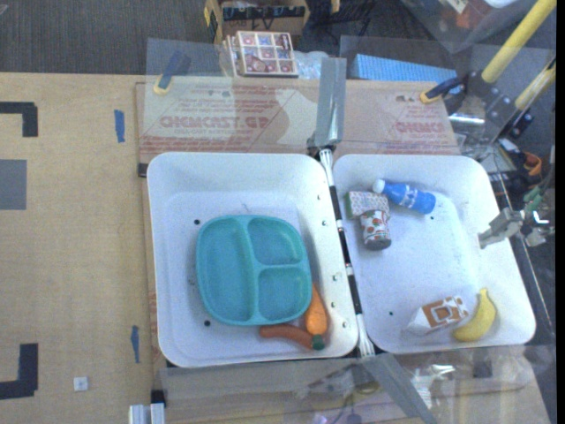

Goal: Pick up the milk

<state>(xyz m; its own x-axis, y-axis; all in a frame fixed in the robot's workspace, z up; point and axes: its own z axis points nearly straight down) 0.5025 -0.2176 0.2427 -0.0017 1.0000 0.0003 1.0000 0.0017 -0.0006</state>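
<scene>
Two white bins are seen side by side: the left bin (168, 177) and the right bin (466, 177). Taking the right bin as landmark, five things are counted inside it. One milk carton (435, 315) lies on its side near the bin's front edge, touching one yellow banana (475, 318) at the front right corner. One blue bottle (407, 197) lies toward the back wall, with one small patterned packet (365, 203) beside it and one can (376, 229) just in front of that packet. The middle of the bin floor between these two groups is left bare.

In the left bin one teal divided plate (252, 268), one carrot (316, 314) and one reddish sausage (287, 333) are counted.

The gripper (510, 226) is seen at the right bin's right rim, apart from the milk carton; whether its jaws are open or closed cannot be told.

The bins are borne by a pale wooden bench (71, 237); one cardboard box (256, 7) stands on dark floor behind.
</scene>
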